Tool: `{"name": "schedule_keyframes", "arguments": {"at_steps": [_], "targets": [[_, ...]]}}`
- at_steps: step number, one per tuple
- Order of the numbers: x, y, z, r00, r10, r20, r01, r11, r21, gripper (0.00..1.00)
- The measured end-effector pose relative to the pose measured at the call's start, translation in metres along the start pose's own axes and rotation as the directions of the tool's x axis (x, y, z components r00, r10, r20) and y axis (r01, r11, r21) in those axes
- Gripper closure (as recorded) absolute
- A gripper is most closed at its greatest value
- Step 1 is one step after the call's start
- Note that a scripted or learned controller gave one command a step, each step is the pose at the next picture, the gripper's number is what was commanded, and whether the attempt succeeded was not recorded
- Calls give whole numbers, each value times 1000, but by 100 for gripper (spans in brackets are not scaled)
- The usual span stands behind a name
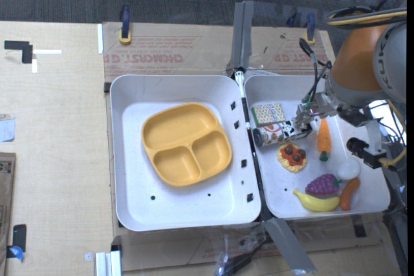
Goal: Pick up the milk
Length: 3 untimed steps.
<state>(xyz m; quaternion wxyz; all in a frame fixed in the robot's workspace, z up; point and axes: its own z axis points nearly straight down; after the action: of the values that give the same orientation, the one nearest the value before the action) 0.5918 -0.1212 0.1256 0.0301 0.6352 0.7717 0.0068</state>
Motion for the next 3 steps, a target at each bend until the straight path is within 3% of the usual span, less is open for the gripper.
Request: {"name": "schedule_keyframes", "arguments": {"at_steps": [1,2,3], "targets": [[2,-1,3,1000,-1,-3,1,1000,6,0],[4,6,14,995,-98,-12,99,995,10,0],[-9,-12,-28,956,292,-20,-291,955,58,0]]}}
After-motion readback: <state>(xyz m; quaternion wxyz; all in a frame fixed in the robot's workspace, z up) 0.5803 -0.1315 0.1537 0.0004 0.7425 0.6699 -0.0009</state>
